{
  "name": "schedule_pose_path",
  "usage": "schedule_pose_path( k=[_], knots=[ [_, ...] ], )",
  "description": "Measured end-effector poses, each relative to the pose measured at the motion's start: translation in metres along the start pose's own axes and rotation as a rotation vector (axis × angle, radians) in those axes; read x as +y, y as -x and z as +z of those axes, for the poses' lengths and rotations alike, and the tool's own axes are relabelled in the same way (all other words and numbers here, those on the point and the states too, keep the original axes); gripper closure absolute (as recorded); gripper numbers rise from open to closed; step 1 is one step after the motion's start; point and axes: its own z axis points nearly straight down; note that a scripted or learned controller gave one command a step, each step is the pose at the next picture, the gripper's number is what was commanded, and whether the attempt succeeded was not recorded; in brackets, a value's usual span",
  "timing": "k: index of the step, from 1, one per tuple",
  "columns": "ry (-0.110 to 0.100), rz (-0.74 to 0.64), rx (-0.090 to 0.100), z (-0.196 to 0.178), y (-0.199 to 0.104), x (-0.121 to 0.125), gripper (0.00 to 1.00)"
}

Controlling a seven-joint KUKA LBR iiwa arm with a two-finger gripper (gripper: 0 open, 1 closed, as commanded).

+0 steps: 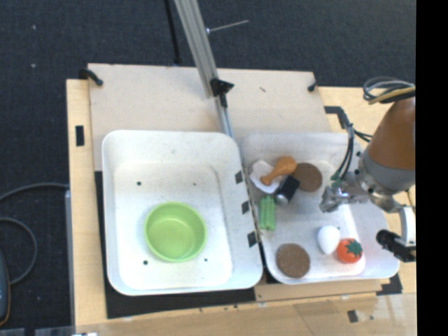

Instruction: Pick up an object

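The right bin (364,268) holds several small things. A white egg (327,239) lies beside a red strawberry-like toy (350,250), with a brown disc (292,260) near the front. A second brown disc (308,176), a tan drumstick shape (278,169), a black cylinder (285,189) and a green stick (267,213) lie toward the left wall. My gripper (333,200) hangs over the bin's right half, just behind the egg and to the right of the second disc. From this angle it appears small and grey below the orange band.
In the left bin (119,152) a lime green bowl (175,231) sits near the front. A slanted metal pole (199,40) runs from the top down to the gap between the bins. The arm's body (392,152) covers the right bin's far right corner.
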Motion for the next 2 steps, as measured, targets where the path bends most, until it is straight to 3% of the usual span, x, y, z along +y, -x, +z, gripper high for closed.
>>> schedule_pose_path(
  k=[2],
  knots=[
    [0.006, -0.009, -0.001, -0.110, 0.001, 0.004, 1.00]
  ],
)
